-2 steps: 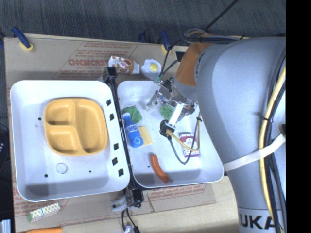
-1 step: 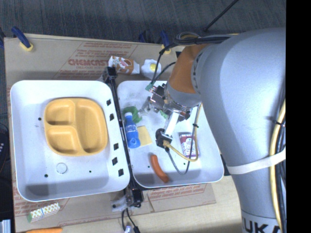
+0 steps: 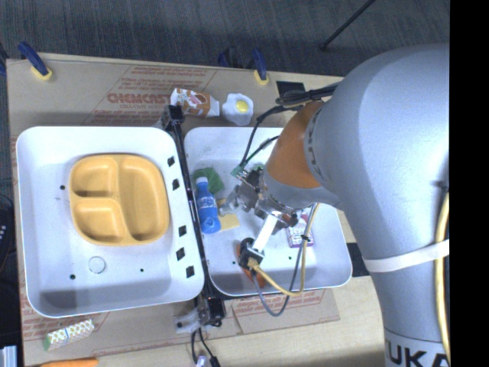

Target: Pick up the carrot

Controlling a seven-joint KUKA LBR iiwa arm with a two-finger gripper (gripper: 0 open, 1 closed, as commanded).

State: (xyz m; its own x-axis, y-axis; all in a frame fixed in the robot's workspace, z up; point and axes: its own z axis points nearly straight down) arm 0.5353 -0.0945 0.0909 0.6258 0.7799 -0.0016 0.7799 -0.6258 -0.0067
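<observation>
Underneath, cardboard-topped bench (image 3: pixel 114 82), dk carpet (image 3: pixel 153 14) beyond.

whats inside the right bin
The right bin holds a blue bottle, a yellow block, a green item and a pink-and-white packet. The arm covers its upper right part, hiding whatever lies beneath.

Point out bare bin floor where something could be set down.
Left bin: a broad bare strip between the yellow divided plate and the lower wall, plus a narrow margin at the plate's left. Right bin: crowded by the blue bottle, yellow block and the arm.
</observation>
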